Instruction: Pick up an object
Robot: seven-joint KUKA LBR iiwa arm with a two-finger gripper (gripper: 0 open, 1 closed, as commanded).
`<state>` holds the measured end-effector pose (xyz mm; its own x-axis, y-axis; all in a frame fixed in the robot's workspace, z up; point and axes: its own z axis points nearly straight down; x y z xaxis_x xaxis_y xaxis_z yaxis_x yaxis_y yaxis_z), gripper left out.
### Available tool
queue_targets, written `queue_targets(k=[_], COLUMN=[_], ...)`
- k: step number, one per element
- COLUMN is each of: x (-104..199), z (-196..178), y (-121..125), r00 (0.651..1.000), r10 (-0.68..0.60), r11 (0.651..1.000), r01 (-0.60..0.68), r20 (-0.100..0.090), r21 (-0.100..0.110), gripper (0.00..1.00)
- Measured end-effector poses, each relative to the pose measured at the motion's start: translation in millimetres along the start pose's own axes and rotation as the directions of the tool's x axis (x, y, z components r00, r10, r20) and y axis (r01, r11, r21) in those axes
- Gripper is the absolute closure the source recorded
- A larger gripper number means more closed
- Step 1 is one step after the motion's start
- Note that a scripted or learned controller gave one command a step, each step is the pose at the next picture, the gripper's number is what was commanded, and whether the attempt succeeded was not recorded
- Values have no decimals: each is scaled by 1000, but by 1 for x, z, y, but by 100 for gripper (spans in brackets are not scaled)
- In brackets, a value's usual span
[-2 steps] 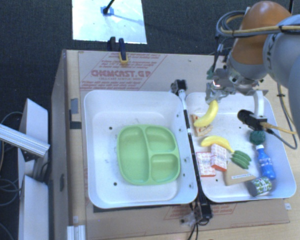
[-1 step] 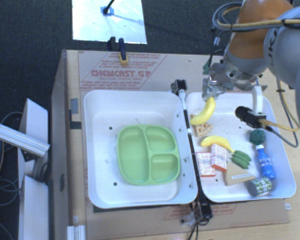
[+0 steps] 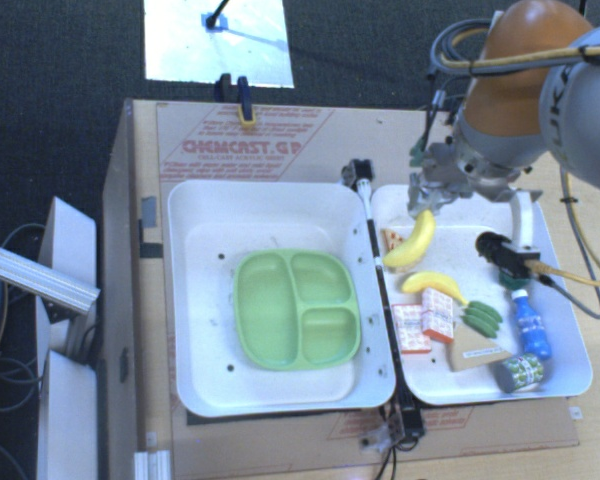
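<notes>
Left bin (image 3: 195, 218), white and shallow: green three-part plate (image 3: 298, 308) flat on the floor, a little right of middle. Right bin (image 3: 572, 366), just past the shared rim: small red-and-white packet (image 3: 391, 239) near the left wall, touching the upper banana (image 3: 412, 245). Lies slantwise, lower end toward the left wall, top end pointing up and right, directly under the gripper (image 3: 426, 206). Hangs over the bin's upper left part, right at the banana's tip; cannot tell whether wide, narrow or clamped on the fruit, contact hidden from this angle. Below, second banana (image 3: 433, 285), curved crosswise, apart from the first. Below that, red-and-white boxes (image 3: 438, 315), two side by side and touching. Further right: green vegetable (image 3: 483, 316), with a tan block (image 3: 477, 354) just below it, beside the boxes. Near the right wall: blue bottle (image 3: 531, 330), white cap at the top, lying lengthwise; green-and-white can (image 3: 520, 372) on its side at the bottle's lower end. Overhead at upper right: grey arm (image 3: 525, 58) with orange band.
</notes>
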<state>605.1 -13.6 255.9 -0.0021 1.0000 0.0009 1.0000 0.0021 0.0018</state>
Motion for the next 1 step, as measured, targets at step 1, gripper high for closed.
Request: queue_targets(k=[1], x=[-3], z=[12], y=[-26], r00=[1000], r10=[1], r11=[1000], r01=[-1], r20=[1], r21=[1], gripper=[100])
